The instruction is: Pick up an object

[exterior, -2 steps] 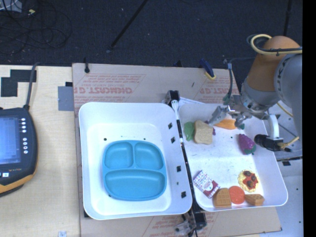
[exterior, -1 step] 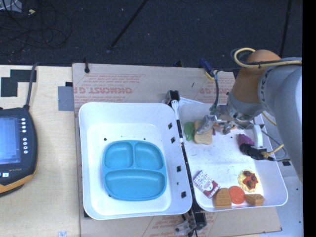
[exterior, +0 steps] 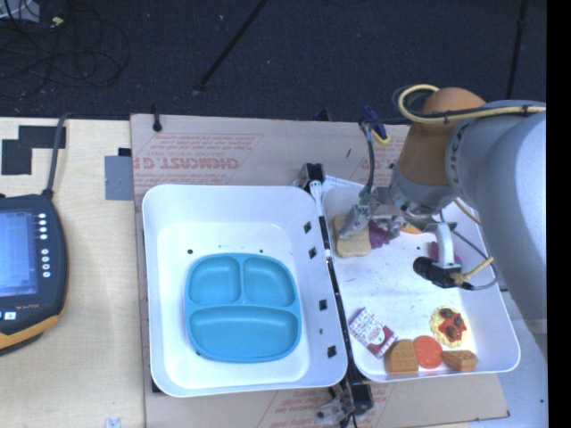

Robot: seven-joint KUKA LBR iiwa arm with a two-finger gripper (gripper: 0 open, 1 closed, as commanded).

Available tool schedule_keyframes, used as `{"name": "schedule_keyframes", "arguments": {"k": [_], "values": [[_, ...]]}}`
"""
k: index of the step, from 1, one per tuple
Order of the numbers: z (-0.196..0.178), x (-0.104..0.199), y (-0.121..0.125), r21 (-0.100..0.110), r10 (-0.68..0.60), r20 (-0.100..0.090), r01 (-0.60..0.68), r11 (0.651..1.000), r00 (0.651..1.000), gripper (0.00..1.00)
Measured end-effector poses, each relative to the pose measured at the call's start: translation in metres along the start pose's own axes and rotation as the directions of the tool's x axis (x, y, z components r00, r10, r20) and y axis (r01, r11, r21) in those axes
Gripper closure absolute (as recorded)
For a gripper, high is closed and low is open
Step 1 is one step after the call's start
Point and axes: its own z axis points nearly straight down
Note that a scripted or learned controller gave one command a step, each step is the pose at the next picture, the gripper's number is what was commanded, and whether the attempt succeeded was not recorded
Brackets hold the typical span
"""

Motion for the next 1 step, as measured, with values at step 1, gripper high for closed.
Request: {"name": "schedule_keyframes", "arguments": {"k": [1], "values": [[-0.0117, -0.0004, 0.0032, -0.002, -0.001, -0.003, 0.001, 1.0, 1.0, 1.0]]}}
